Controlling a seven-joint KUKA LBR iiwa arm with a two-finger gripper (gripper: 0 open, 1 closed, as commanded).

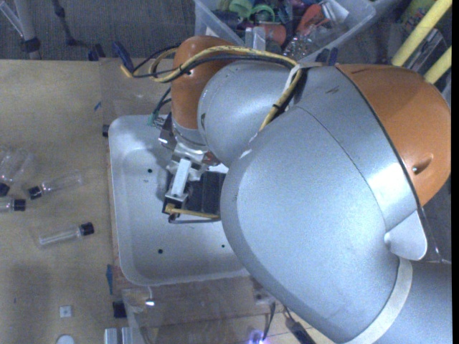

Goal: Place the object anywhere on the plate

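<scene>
- The arm (315, 192) reaches in from the right and covers most of the right half of the scene.
- Its orange band (190, 77) sits above the wrist, over the bin's far edge.
- The gripper (176, 199) hangs low inside the white bin (133, 213), near its middle.
- Whether it is wide, narrow or holding something cannot be told; a dark flat shape (204, 192) lies just beside it.
- The object and the plate cannot be made out; the arm hides much of the bin.
- Clear vials with black caps (64, 233) lie on the bench (50, 106), left of the bin.
- A tub of coloured items (283, 9) stands at the far side.
</scene>
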